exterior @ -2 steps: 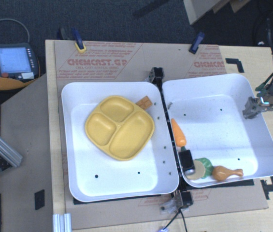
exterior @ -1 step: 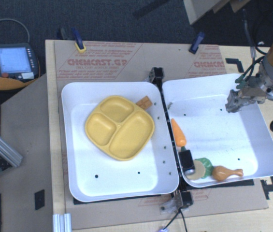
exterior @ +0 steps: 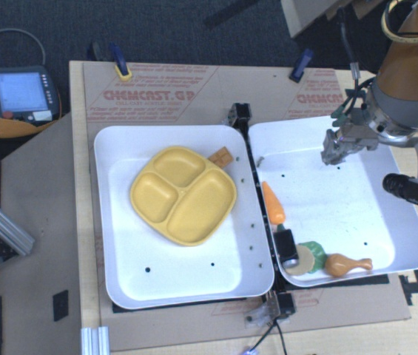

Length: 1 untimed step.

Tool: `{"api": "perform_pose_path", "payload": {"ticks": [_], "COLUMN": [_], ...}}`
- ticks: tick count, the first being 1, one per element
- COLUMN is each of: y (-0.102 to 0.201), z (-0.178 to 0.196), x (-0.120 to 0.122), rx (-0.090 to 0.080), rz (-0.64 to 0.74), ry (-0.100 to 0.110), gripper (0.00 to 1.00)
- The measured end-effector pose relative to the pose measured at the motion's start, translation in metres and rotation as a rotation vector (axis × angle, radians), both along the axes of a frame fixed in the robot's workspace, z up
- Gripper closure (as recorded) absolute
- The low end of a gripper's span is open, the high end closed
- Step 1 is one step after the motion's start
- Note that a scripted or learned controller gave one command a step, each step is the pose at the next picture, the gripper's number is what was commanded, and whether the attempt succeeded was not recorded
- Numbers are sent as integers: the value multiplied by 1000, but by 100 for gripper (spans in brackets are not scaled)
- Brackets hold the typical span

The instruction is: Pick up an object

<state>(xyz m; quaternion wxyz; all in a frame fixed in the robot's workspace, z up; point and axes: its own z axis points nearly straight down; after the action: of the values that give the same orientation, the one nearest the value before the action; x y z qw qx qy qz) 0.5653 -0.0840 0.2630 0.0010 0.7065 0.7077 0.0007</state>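
A yellow divided plate (exterior: 183, 194) lies in the left bin (exterior: 120, 272), with a small brown block (exterior: 221, 156) at its upper right edge. In the right bin (exterior: 386, 228) an orange carrot (exterior: 272, 203) lies along the left wall. At the bin's front sit a black block (exterior: 285, 245), a green and tan round piece (exterior: 308, 258) and a brown drumstick-shaped toy (exterior: 346, 264). My gripper (exterior: 334, 151) hangs over the back of the right bin, well apart from all of these things. Nothing shows between its fingers.
The two bins meet at a black clamp strip (exterior: 251, 191). A cardboard sheet (exterior: 194, 87) lies under them. A teach pendant (exterior: 18, 95) rests off the bench at the left. A black cylinder (exterior: 410, 188) juts in over the right bin's right edge.
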Motion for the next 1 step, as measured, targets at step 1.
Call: {"api": "perform_pose_path", "payload": {"ticks": [1], "y": [48], "z": [2], "x": [21], "rx": [0], "rz": [4], "ry": [-2], "gripper": [100]}}
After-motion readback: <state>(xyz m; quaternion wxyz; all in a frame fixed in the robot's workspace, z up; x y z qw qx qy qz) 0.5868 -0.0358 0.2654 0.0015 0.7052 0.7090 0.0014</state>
